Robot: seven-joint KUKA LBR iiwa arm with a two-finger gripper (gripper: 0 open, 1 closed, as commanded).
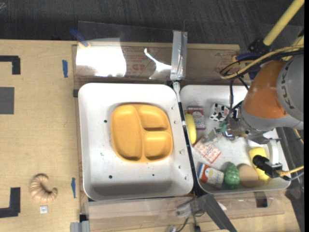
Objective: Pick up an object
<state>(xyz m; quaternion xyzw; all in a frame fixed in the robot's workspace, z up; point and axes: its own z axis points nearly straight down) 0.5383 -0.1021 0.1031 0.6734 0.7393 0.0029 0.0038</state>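
Nearest the lens, low on the bench and well left of the left bin (89, 129), lies a tan curled toy (43, 188), well apart from the task's clutter. Left bin holds a yellow divided tray (141, 131), sitting about centred.

Right bin (200, 92), just beside the left bin, carries the pickable things: a yellow piece (191, 128) against the shared wall, a red-and-white packet (207, 152) near mid-floor, a small carton (212, 176), a green knobbly toy (231, 175) and a brown rounded object (248, 176) crowded along the near wall, touching or nearly so. A small patterned card (218, 112) lies toward the far wall.

Gripper (228, 129) hangs over the right bin's middle, right of the packet; the wrist hides the claw, so open or closed cannot be told, and nothing is seen held.

Risks, as judgement: the flat packet may offer no edge and slip; the near-wall cluster is tight, so fingers could nudge neighbours or catch two; a descent near the bin wall could jam.

Arm (265, 98) reaches in from the right, orange band above the wrist, tool pointing down and leftward.
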